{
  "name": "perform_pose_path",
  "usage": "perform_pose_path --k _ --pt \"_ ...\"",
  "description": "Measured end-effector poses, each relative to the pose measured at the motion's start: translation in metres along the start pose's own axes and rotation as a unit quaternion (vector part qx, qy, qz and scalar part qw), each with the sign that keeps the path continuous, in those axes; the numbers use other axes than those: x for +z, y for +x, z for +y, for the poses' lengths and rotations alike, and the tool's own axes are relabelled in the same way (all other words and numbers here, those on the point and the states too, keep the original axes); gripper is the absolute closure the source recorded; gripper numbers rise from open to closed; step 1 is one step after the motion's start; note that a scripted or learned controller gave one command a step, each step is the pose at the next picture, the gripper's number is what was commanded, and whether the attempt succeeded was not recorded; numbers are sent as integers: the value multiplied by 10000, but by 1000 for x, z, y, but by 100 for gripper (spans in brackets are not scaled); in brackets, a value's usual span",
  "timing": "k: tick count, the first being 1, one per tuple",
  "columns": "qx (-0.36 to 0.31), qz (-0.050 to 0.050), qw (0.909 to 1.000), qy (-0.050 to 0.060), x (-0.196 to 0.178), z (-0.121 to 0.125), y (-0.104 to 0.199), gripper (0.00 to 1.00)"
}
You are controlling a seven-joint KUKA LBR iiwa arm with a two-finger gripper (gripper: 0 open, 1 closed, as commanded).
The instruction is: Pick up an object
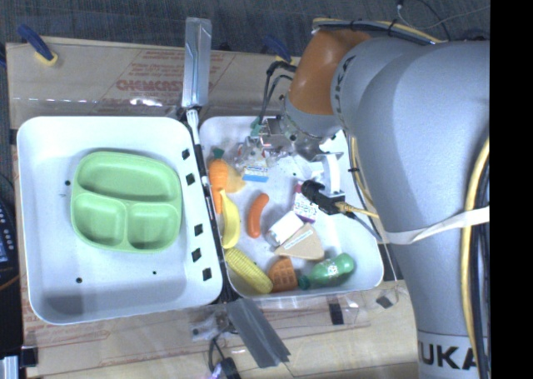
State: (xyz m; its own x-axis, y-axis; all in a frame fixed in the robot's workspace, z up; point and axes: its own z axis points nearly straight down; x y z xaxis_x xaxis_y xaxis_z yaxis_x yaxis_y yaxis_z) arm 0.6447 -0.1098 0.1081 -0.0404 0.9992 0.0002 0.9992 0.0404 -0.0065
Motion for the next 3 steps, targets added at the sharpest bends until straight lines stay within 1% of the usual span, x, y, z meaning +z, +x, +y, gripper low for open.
perform_pose_path --k 1,2,3 --pt "798 0 9968 -17 -31 11 -24 100" --pt "136 7 9999 -4 -47 -9 -20 100" --pt "-1720 -9 9851 -27 -84 -5 71 100"
